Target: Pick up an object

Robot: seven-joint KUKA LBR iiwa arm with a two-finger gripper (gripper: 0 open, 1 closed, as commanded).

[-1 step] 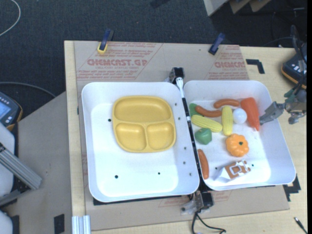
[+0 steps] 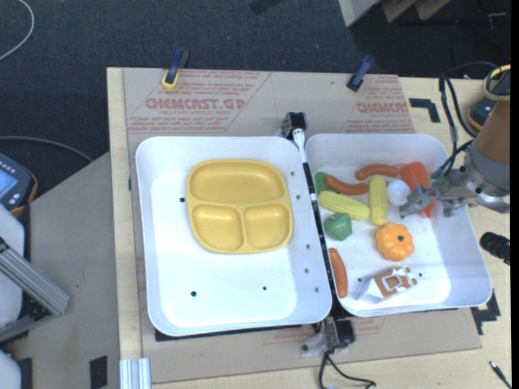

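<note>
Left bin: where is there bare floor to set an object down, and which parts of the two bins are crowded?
The left bin has bare floor below the yellow tray, toward its near edge, and a strip along its left wall. The right bin is crowded: corn, sausages, pumpkin and the gripper sit close together. Its only bare patch is the near right corner.

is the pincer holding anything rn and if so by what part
Cannot be told. The pincer sits low in the right bin, beside the white ball and the red piece, but no item shows between its tips.
</note>
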